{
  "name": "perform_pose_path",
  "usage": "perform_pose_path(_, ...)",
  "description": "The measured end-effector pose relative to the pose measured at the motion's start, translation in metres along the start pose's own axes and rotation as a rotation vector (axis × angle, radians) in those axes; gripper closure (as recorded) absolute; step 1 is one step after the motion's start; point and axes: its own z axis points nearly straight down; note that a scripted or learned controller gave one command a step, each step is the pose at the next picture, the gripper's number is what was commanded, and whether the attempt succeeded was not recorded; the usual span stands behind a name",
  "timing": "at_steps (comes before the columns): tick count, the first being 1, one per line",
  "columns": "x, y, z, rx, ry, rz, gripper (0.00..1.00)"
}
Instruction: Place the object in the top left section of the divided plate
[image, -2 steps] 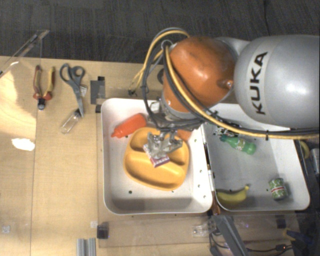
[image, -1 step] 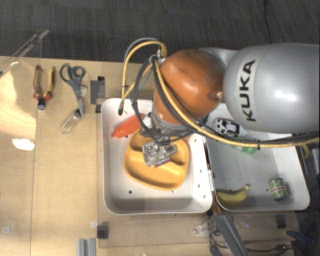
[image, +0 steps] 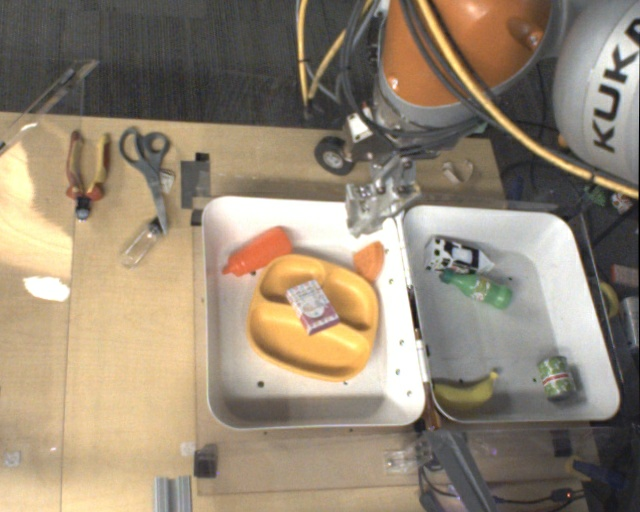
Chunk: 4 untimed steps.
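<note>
The small white carton with a purple and red label (image: 312, 305) lies tilted on the yellow divided plastic plate (image: 275, 335), across the ridge near its centre, towards twelve o'clock. The plate sits in the left shallow white bin (image: 225, 395). The metal two-finger gripper (image: 372, 213) hangs over the bin's rim at one o'clock from the plate; whether it is released or clenched cannot be told. An orange wedge (image: 370, 260) lies just below it

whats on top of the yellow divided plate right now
A small white and purple carton lies on the yellow divided plate, near its middle over the dividers. The plate surface under the carton is covered, so which section it sits in is unclear.
</note>
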Motion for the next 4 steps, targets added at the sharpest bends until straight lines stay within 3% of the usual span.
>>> perform_pose_path(1,-0.009,0.035,0.077,-0.003,-0.001,-0.090,1.00)
perform_pose_path(2,-0.023,0.076,0.078,-0.004,0.000,-0.198,1.00)
perform_pose_path(3,-0.002,0.117,0.094,-0.005,0.000,-0.198,1.00)
perform_pose_path(4,-0.003,0.116,0.020,-0.002,0.000,-0.421,1.00)
